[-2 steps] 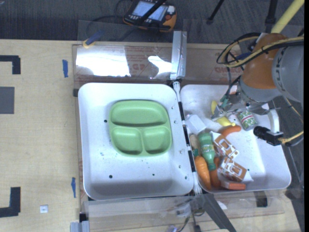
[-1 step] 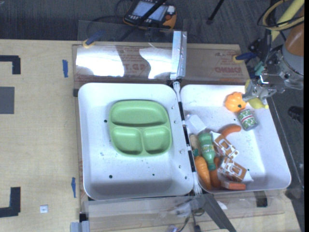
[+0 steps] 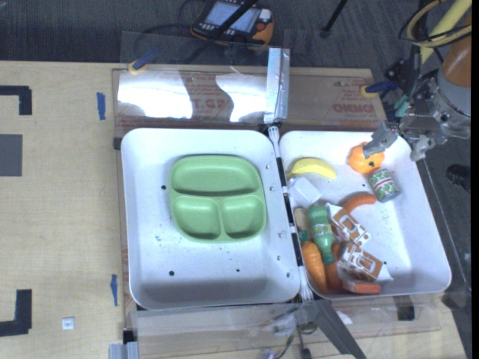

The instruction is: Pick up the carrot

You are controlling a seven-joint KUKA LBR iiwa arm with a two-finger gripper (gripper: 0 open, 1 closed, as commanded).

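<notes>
Carrot (image 3: 313, 264) lies at about seven o'clock in the right bin (image 3: 430, 234), against the divider, touching a green bottle (image 3: 320, 229) just above it. Toward five o'clock sits a patterned carton (image 3: 358, 249). Farther back, a small can (image 3: 383, 185) sits near one o'clock, and a banana (image 3: 313, 168) at eleven. At two o'clock the gripper (image 3: 400, 137) hovers over an orange toy (image 3: 364, 158), fingers spread wide, holding nothing. The left bin (image 3: 142, 223) holds a green divided plate (image 3: 218, 197).

Orange carrot (image 3: 312, 265); right bin's near-left corner
</notes>
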